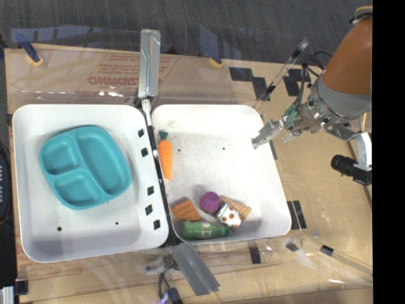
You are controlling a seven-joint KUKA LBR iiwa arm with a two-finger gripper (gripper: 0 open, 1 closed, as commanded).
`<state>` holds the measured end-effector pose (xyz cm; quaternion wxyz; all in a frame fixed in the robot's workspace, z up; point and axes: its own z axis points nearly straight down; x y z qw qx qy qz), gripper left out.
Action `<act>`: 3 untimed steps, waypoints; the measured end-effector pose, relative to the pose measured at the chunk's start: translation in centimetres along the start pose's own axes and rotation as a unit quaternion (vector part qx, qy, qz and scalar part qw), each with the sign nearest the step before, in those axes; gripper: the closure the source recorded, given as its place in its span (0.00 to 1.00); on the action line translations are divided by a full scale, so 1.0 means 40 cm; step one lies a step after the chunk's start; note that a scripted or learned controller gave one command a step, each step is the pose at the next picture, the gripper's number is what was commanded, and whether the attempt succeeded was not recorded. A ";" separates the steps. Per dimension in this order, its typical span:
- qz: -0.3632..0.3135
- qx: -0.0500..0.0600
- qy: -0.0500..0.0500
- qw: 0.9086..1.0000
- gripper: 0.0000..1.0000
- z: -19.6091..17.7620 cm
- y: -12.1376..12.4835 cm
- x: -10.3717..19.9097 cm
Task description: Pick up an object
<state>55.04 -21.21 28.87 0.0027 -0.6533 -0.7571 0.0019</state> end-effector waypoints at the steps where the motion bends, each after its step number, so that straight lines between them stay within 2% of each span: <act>1: -0.067 0.003 0.003 0.998 0.00 0.417 -0.145 0.029; 2: -0.074 -0.003 -0.001 0.997 0.00 0.490 0.010 0.027; 3: -0.112 -0.003 0.000 0.994 0.00 0.492 -0.159 0.087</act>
